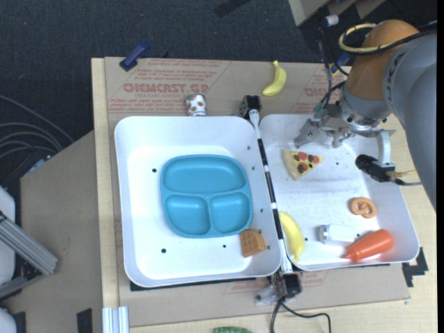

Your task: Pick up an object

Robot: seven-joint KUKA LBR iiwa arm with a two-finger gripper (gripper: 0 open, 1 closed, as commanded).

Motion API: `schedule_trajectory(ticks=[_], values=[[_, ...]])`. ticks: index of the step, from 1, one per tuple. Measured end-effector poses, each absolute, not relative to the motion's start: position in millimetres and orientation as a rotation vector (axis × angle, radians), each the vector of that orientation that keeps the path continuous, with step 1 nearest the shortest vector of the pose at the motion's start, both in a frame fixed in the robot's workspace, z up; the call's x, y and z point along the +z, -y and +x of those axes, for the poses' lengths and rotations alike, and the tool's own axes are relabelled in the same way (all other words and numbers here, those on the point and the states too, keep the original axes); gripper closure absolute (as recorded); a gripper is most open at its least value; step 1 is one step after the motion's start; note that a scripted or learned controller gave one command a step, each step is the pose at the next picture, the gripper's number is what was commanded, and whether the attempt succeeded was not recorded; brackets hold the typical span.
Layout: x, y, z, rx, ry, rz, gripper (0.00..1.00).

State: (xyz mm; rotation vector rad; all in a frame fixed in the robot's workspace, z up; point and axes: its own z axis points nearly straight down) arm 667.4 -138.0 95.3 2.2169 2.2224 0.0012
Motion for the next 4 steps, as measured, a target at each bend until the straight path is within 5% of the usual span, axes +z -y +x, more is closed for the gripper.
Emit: schedule_trajectory(ticks=[1, 2, 3, 4], values=[[85, 153, 666.5, -0.001, -2.22, 2.22, 0.0], [96, 152, 667.4, 0.001, -2.22, 2.217, 1.0], [95, 152, 667.3, 0.0, -2.22, 2.217, 0.0], [106, 152, 668.0, 0.002, -2.219, 2.215, 1.0]])
